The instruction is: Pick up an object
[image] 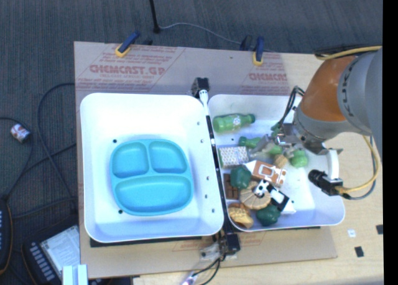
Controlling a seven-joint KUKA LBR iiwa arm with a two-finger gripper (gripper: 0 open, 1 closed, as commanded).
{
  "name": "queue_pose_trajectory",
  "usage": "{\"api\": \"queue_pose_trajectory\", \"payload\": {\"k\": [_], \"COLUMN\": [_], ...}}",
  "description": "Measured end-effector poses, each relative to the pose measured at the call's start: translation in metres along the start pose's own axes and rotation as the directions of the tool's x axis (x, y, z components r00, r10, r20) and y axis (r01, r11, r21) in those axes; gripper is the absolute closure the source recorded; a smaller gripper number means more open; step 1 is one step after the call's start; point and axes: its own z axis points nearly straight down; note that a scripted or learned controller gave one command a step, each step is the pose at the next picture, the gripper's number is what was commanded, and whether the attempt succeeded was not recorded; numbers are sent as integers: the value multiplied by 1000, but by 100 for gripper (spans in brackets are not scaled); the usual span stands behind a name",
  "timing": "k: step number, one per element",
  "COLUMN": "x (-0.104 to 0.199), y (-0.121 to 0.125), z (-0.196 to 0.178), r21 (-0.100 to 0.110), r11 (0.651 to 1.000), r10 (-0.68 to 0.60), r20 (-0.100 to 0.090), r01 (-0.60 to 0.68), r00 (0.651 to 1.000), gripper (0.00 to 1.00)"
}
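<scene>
Left bin (99,172): lying inside it, a blue divided tray (151,175), three compartments facing up.

Right bin (323,214): a green bottle (233,121) is lying on its side near the far wall; a speckled block (234,155) is sitting just below it; a jumble of toy foods (258,193), green, tan and brown pieces, is crowding the near half.

Gripper (278,142): hanging low over the right bin's middle among small green pieces; whether it is parted or closed cannot be told.

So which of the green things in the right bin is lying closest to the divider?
The green bottle, lying on its side at the far end of the right bin. The other green pieces sit further right, by the claw, or lower, like the dark green one.
</scene>
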Motion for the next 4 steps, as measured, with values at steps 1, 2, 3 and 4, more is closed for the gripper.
{"api": "queue_pose_trajectory", "payload": {"k": [1,2,3,4], "x": [0,72,71,62], "y": [0,12,12,-2], "z": [-10,-87,-86,-2], "r21": [-1,-5,-3,-13], "r11": [1000,1000,1000,1000], "r10": [0,-3,-1,0], "r20": [1,0,1,1], "r01": [0,3,1,0], "r00": [1000,1000,1000,1000], "gripper": [100,100,0,0]}}
